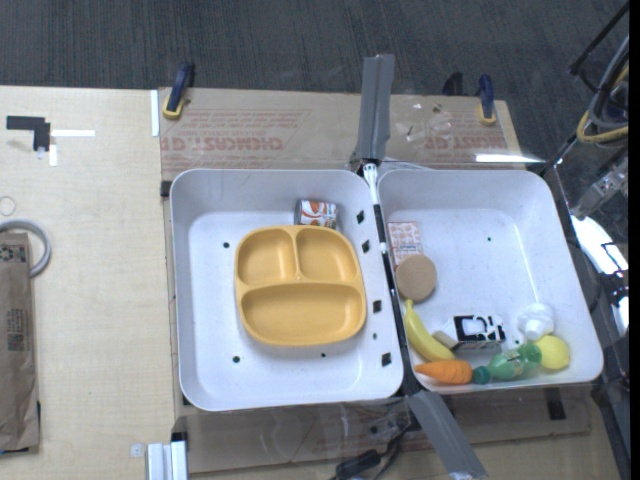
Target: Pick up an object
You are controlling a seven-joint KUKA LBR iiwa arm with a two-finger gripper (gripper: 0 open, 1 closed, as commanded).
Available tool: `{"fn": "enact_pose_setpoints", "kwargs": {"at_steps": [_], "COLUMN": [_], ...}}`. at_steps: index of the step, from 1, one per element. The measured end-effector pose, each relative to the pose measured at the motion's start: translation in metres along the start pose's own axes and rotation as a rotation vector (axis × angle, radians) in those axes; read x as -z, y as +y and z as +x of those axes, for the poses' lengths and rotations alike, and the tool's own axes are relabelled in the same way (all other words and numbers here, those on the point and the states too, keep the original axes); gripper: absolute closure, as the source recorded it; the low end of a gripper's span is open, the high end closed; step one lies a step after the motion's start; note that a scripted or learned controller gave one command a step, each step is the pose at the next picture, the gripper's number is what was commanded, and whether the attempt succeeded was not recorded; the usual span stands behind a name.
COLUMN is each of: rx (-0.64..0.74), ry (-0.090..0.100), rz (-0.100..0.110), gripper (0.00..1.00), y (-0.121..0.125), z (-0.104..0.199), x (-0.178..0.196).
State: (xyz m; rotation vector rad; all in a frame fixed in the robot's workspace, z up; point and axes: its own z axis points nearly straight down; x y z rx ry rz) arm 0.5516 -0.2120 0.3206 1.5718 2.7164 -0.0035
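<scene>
the loose things that could be picked lay mostly in the right bin (500,208), and the banana (424,335) serves here as the mark for all of them. the banana lay along that bin's left wall, curving toward the near edge. a round brown disc (416,277) sat just beyond the banana's far tip, and a pink-and-white packet (403,236) lay farther beyond that, against the same wall. an orange carrot (444,372) lay at the banana's near end, touching or nearly touching it. a small black-and-white box (478,329) sat just to the right of the banana, a green item (510,365) lay right of the carrot, and a yellow lemon (553,352) and a small white piece (536,322) were farther right of the banana, close to the near right corner. to the left of the banana, across the wall between the bins, the left bin (190,298) held a yellow divided plate (300,285) with a small printed carton (316,212) at its far rim. how wide the gripper stood, whether it held anything, and how these things lay relative to it could not be told.
</scene>
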Motion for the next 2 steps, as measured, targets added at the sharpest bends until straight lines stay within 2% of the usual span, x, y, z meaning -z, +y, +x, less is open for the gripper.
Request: {"fn": "enact_pose_setpoints", "kwargs": {"at_steps": [2], "rx": [0.001], "ry": [-0.005], "rz": [-0.001], "gripper": [1.00], "y": [0.0013], "z": [-0.0022], "x": [0.0175]}}
